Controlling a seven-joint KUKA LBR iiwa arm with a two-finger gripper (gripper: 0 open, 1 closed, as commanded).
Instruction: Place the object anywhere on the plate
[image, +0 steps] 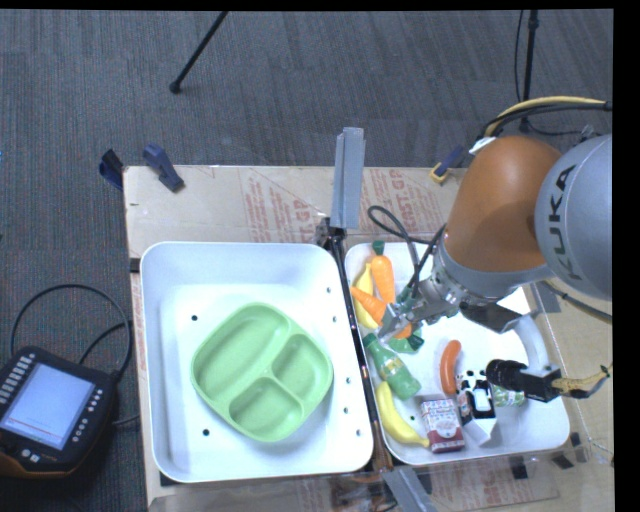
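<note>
A light green divided plate (262, 372) lies in the left white bin (165, 300). The right bin (545, 430) holds several toy foods: an orange carrot (381, 275), a second orange piece (366, 303), a green bottle (393, 368), a yellow banana (397, 418), a red sausage (450, 366) and a small red box (440, 422). My gripper (405, 320) reaches down into the right bin's upper left part, just right of the orange pieces and above the green bottle. A small orange item sits right at its tip; whether it is gripped is unclear.
A grey metal post (348, 180) stands behind the wall between the two bins. Blue clamps (160, 165) sit at the bench's back left corner. A handheld pendant (45, 405) lies on the floor at the left. The arm's bulky orange wrist (500, 215) overhangs the right bin.
</note>
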